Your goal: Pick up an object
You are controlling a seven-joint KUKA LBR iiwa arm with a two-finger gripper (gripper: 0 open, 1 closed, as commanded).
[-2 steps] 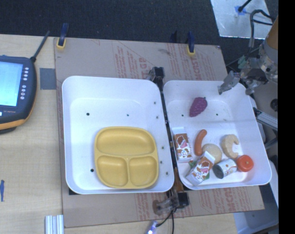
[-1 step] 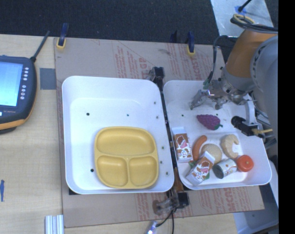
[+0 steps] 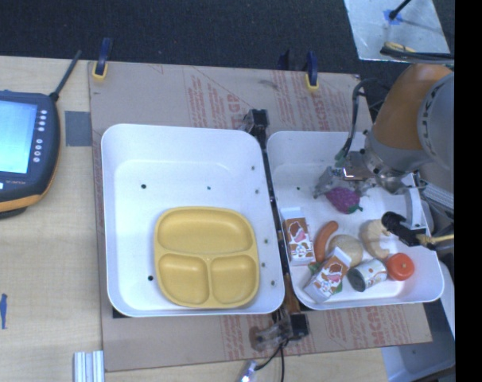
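- The gripper (image 3: 342,178) sits low in the right bin (image 3: 305,153), near its far side, with the grey arm (image 3: 408,126) and its orange band reaching in from the right.
- Its dark fingers are bunched just above and to the left of the purple grapes (image 3: 344,199); whether they are spread or closed cannot be told, and nothing can be seen held between them.
- The grapes lie on the bin floor, touching or just below the fingertips, apart from the other toys.
- Toward the near side of the right bin: a small carton (image 3: 297,239) lies flat by the left wall, and a sausage (image 3: 326,234) lies at a slant just right of it.
- A second carton (image 3: 328,277) lies tilted near the front wall, with a potato (image 3: 346,248) touching its upper end.
- A can (image 3: 367,275) lies on its side right of that carton, and an orange-red cap or tomato (image 3: 400,267) is just beside it.
- A pale, rounded item (image 3: 375,237) rests near the right wall, partly under a black part of the arm.
- The left bin (image 3: 185,157) holds a yellow plate (image 3: 207,256) with three compartments, set toward the near side.
- A tablet (image 3: 14,150) with an orange rim lies on the bench, well left of the bins.
- Both bins stand on a brown board (image 3: 185,94).
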